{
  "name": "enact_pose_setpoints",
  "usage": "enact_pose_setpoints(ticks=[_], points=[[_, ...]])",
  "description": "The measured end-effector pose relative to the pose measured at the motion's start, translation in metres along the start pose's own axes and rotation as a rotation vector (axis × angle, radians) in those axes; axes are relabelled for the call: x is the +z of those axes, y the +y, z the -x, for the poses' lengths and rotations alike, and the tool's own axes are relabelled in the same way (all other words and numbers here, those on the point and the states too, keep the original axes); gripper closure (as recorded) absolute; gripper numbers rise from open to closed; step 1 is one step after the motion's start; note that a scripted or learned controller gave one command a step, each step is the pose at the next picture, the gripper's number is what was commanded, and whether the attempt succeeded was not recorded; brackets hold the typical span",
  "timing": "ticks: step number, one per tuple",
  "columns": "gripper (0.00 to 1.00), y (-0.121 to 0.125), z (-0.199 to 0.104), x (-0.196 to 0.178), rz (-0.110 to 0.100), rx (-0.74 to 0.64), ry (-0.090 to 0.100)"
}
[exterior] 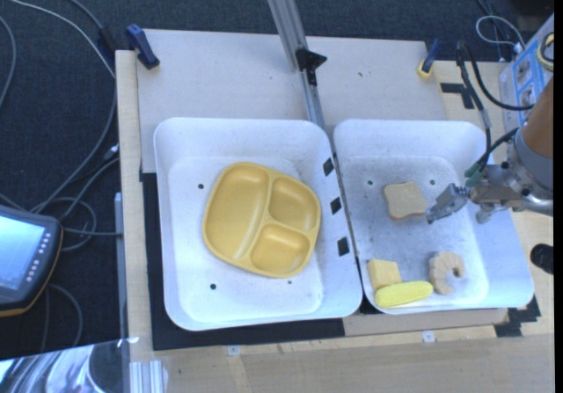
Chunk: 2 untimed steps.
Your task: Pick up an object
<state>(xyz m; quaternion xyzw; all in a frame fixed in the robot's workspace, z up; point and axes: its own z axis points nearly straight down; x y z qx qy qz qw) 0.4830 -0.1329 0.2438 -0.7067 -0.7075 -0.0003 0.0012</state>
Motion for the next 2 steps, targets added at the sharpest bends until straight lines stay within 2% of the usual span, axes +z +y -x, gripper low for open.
enact_pose_setpoints(ticks=[1,2], points=[[0.00,0.000,0.000,0.000,0.001,0.000,-0.001],[0.00,0.002,0.001,0.063,-0.007,0.001,0.001]])
